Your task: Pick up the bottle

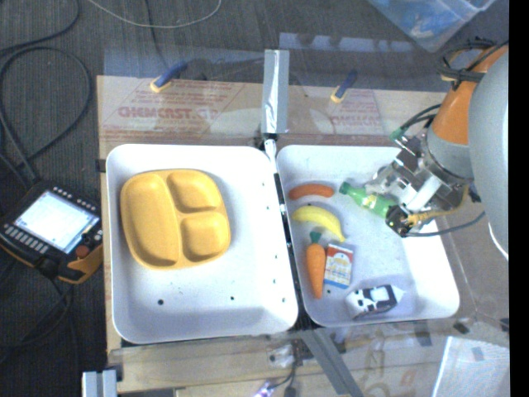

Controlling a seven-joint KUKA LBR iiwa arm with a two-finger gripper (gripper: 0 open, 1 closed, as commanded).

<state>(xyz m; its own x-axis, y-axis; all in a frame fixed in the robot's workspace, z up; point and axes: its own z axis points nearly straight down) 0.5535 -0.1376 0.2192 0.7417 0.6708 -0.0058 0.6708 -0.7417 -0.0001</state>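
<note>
A green bottle (pixel 366 198) lies tilted in the right bin (pixel 430 296), its neck pointing left toward the sausage. My gripper (pixel 391 198) comes in from the right and sits at the bottle's base end. The base is between the two fingers, which are shut on it. The wrist hides the rest of the base. Whether the bottle touches the bin floor I cannot tell.
Also in the right bin are a red sausage (pixel 310 192), a banana (pixel 320 218), a carrot (pixel 316 267), a small carton (pixel 338 266) and a black-and-white toy (pixel 374 299). A yellow divided plate (pixel 175 217) fills part of the left bin (pixel 198 304). A pendant (pixel 51 226) lies at far left.
</note>
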